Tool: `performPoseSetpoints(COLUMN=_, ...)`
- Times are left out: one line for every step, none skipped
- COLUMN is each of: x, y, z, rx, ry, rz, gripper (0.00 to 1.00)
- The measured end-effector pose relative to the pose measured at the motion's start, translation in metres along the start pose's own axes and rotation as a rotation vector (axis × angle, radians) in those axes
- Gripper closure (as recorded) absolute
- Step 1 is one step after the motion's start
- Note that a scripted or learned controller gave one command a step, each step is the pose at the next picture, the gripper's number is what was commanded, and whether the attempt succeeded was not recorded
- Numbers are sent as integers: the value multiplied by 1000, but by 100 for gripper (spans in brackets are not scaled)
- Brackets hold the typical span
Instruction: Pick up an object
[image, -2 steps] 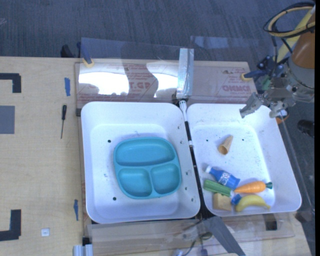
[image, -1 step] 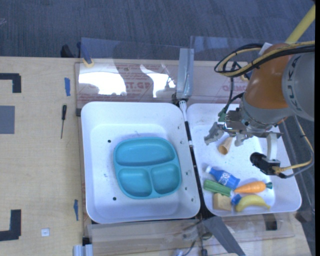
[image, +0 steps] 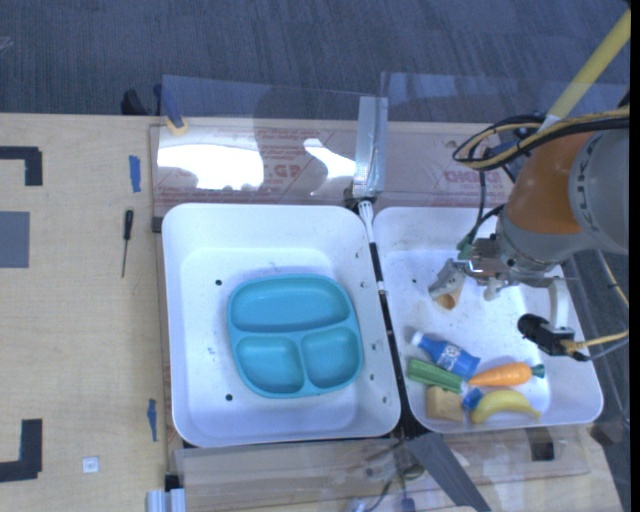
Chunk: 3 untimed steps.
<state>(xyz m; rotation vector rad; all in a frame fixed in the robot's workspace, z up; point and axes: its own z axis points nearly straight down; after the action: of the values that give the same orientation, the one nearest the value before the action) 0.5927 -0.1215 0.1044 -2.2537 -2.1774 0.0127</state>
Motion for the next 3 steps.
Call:
performPoseSetpoints(x=-3, y=-8, z=17, rx=-14, ry=3, rz=107, gripper=0)
performPoseSetpoints(x=43, y=58, z=-88, rx=-25, ry=3, rz=99, gripper=0)
performPoseSetpoints(x=88, y=58, z=-172, rx=-20, ry=-2, rz=-184, gripper=0)
